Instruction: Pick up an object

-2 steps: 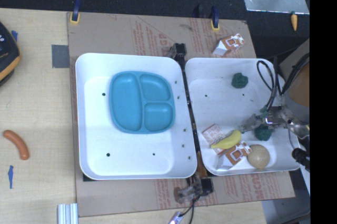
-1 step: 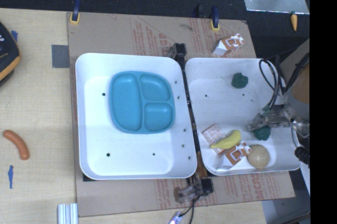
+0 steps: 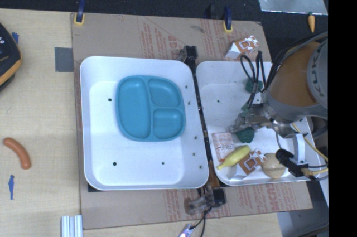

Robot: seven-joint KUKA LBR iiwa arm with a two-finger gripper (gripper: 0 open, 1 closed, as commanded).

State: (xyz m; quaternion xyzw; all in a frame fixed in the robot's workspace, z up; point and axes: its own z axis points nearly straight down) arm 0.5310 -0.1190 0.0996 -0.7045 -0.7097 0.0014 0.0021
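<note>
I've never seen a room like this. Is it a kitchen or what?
Probably a robot test lab, not a kitchen. A grey robot arm reaches into two white bins clamped to a bench, holding toy food like a banana and a blue divided plate.

Two white bins (image 3: 89,119), one blue divided plate (image 3: 149,107), one banana (image 3: 234,156), one sausage (image 3: 18,152).

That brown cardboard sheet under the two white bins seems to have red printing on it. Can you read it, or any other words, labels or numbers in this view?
Nothing can be quoted with confidence.
Brown cardboard sheet: faint red print in diagonal strips, too blurred to read.
White paper packet with red print in the right white bin: text too small to read.
Small orange-and-white packets: markings illegible.
Orange band on the grey arm: no legible lettering.
</note>
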